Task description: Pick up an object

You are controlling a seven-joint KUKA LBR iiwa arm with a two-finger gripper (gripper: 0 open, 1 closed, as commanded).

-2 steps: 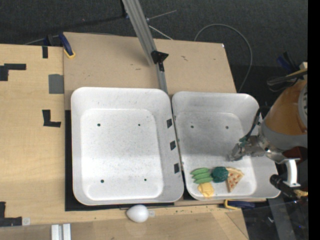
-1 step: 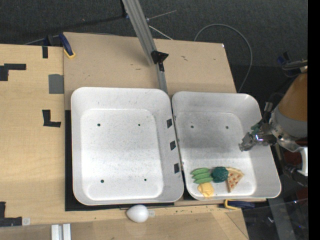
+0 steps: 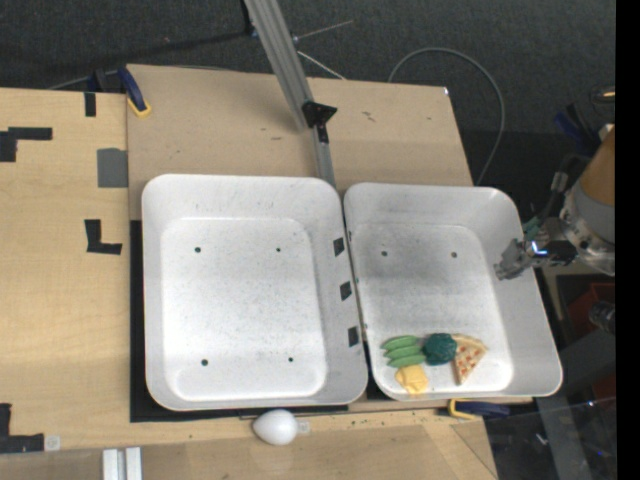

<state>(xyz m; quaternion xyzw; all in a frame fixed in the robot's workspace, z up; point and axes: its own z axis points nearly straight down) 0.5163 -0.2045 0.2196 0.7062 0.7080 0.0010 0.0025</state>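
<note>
Several small toy foods lie in the near corner of the right bin: a green pea pod, a dark teal lump, a yellow piece and a pizza slice. My gripper hangs at the right bin's right rim, well behind and to the right of the toys. It is small and dark in the camera view. Nothing shows between its fingers.
The left bin stands beside the right one. A white egg-shaped object lies on the bench in front of the left bin. A metal pole slants in from the top toward the gap between the bins.
</note>
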